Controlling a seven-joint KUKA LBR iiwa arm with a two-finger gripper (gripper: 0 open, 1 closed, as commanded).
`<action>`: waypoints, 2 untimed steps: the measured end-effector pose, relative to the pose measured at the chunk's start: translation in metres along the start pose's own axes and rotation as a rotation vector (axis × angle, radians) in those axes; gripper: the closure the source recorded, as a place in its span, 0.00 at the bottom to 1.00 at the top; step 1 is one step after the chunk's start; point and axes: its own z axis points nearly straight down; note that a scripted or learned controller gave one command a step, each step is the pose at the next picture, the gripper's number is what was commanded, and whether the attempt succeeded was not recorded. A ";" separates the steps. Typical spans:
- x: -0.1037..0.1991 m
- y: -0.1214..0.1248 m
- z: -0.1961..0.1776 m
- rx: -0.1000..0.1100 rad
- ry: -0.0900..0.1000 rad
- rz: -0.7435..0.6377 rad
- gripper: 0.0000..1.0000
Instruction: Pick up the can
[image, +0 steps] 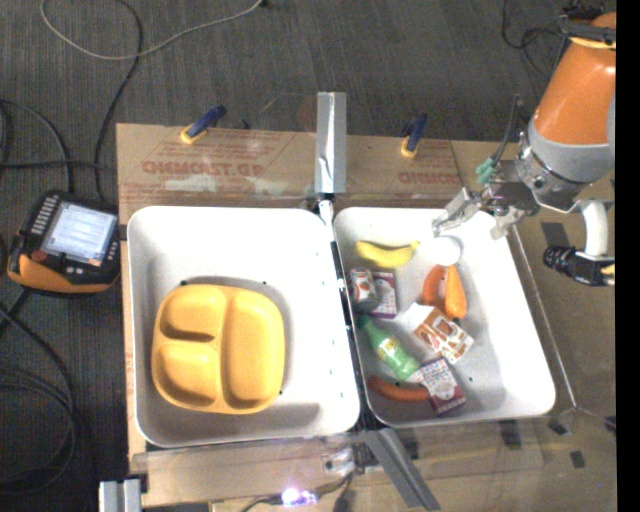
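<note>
The can (447, 250) shows as a small pale round object at the back of the right bin (530, 330), between a banana and a carrot. My gripper (468, 224) hangs just above and a little right of it, over the bin's back rim. Its fingers are spread open with nothing between them. The grey arm with its orange band (578, 90) reaches in from the upper right.
The right bin also holds a banana (386, 253), a carrot (454, 291), a green bottle (388, 350), a sausage (397, 391) and several small cartons (443, 335). A yellow divided tray (219, 347) lies in the left bin (150, 240). A teach pendant (70, 240) rests far left.
</note>
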 end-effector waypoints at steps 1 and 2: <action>-0.065 0.025 0.078 0.001 0.000 0.194 0.00; -0.040 -0.069 0.157 -0.023 -0.002 0.342 0.00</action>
